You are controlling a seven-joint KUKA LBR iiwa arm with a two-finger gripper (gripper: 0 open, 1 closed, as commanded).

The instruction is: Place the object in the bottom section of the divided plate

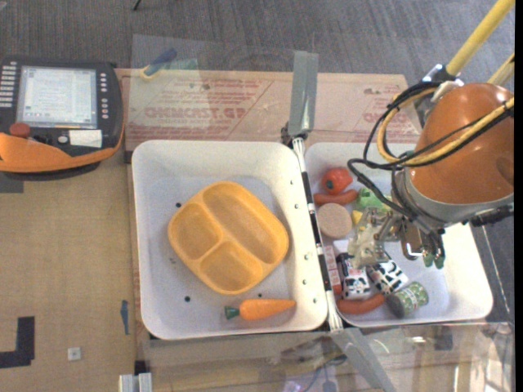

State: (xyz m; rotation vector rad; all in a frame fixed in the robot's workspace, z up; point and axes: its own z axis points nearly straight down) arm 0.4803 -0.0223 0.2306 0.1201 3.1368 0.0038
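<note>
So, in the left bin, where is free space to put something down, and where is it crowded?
In the left bin, bare floor lies along the top wall above the divided plate and down the left side. The plate's three sections are bare too. The carrot takes the bottom strip. The right bin is crowded with toys under the hand.

Pincer [374, 237] over toys; carrot [260, 309] beside plate [228, 235].

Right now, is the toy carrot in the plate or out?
Out. The toy carrot lies on the left bin's floor, just below the yellow divided plate, apart from its rim. All three plate sections show bare.
</note>
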